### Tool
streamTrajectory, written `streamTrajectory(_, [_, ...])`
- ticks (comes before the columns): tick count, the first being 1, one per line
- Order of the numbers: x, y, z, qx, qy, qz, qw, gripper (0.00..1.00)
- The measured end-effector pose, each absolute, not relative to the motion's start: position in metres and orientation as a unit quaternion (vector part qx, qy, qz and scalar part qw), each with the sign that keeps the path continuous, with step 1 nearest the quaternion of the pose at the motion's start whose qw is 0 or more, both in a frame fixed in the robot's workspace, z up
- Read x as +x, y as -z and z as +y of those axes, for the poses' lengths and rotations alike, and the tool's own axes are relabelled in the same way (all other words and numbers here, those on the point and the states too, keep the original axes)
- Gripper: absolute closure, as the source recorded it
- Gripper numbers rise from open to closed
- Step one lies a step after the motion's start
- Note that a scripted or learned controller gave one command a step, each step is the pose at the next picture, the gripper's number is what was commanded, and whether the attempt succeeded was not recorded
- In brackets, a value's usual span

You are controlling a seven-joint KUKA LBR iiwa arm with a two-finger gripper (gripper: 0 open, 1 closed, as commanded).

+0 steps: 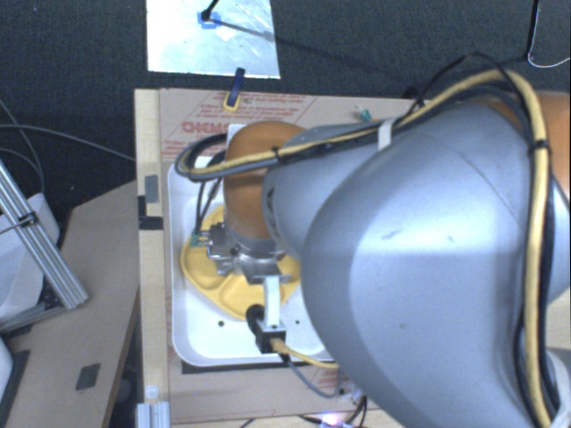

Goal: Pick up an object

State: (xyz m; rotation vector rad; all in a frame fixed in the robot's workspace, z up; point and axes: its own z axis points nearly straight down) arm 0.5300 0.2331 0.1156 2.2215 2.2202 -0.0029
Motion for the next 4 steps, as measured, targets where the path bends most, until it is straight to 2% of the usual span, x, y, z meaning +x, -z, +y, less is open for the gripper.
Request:
streamTrajectory(1, [0.529,-0.12,0.234,0.706,0.0004,0.708,0.0,0.0])
streamTrajectory(2, [0.579,-0.176,0.216,0.707,-0.0033,0.707,0.002,0.0])
streamTrajectory(3, [0.576,-0.184,0.218,0.705,-0.0014,0.71,0.001,1.0])
streamTrajectory(4, [0.51,-0.254,0.236,0.705,-0.0008,0.71,-0.001,1.0])
